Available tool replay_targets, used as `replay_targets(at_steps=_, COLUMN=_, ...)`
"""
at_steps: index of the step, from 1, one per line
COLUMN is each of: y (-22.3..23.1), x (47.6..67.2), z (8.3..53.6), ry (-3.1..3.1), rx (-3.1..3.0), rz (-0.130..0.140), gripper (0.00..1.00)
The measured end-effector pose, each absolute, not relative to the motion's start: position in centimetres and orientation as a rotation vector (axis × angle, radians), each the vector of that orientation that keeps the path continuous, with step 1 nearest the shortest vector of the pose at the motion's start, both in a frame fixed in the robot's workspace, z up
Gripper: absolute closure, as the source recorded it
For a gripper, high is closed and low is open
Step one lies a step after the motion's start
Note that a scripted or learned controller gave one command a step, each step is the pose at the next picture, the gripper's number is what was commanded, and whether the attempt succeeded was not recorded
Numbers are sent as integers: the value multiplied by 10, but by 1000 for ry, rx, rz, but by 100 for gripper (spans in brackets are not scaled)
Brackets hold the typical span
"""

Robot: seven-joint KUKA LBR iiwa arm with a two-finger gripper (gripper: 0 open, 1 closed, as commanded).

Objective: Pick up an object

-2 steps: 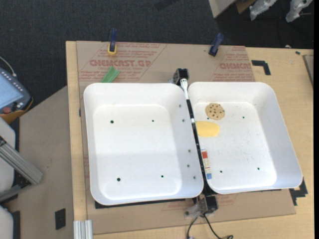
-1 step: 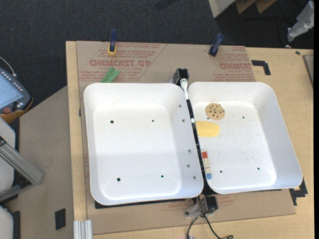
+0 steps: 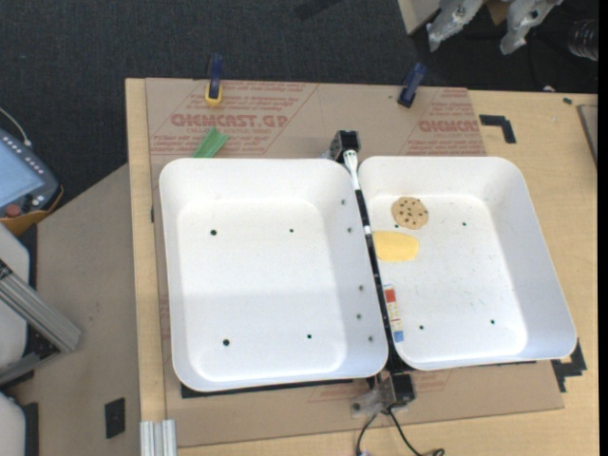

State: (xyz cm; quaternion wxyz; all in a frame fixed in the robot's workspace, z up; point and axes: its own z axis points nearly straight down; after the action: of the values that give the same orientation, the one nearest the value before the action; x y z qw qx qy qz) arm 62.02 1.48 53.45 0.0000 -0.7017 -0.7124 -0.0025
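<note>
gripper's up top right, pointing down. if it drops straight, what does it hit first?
Probably bare bench board behind the right bin, not the cookie or yellow piece. The gripper hangs beyond the bin's far rim, though one slanted view leaves depth unclear.

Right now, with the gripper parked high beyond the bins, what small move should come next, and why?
Probably bring the open two-finger gripper forward and down toward the right white bin. It hangs past the bench's far edge, holding nothing, while the round chocolate-chip cookie and the yellow oval piece lie near that bin's left wall.
</note>
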Motion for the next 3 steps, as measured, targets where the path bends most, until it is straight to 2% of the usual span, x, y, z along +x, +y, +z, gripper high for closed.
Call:
replay_targets(at_steps=1, y=92, x=657, z=528, ry=-2231, rx=-2212, rz=-6, gripper=0)
replay_targets(at_steps=3, y=-45, x=632, z=536, ry=-2212, rx=-2233, rz=4, gripper=0)
